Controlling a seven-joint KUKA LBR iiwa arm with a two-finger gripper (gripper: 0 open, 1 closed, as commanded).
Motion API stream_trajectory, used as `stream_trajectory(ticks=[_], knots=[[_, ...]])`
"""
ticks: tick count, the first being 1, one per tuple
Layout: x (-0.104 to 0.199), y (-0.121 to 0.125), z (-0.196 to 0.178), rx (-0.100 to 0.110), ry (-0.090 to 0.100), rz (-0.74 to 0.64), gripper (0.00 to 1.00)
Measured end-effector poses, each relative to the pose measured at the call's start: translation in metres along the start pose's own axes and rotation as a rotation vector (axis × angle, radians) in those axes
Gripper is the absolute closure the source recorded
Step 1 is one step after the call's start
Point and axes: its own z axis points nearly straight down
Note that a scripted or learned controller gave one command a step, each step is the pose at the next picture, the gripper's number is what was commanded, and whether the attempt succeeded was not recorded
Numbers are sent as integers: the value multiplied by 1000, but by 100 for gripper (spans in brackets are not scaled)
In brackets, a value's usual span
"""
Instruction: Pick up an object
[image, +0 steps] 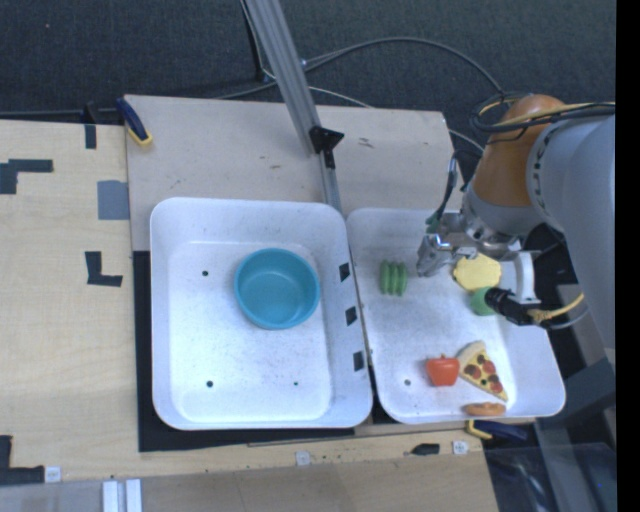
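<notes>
1. White plastic makes up both bins on my bench. They sit side by side and touch in the middle.
2. My left bin (180, 300) holds one thing: a round blue bowl (277, 288). It stands upright, a bit above the middle of the bin.
3. My right bin (400, 330) holds the toy food.
4. A green ridged piece (392, 278) lies near the bin's left wall, by itself.
5. A yellow piece (476, 271) lies near the top right, and a small green piece (481, 300) sits just below it, touching it.
6. A red tomato toy (442, 371) sits low in the bin, just beside a pizza slice (483, 370).
7. An orange-brown piece (485, 408) lies on the bottom rim, below the pizza.
8. My gripper (432, 256) hangs over the top of the right bin, between the green ridged piece and the yellow piece. I see nothing between my fingers. I cannot tell if they are spread or pressed together.
</notes>
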Motion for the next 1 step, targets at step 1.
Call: stream_trajectory(ticks=[1], knots=[[0,1,-11,-3,0,-1,100]])
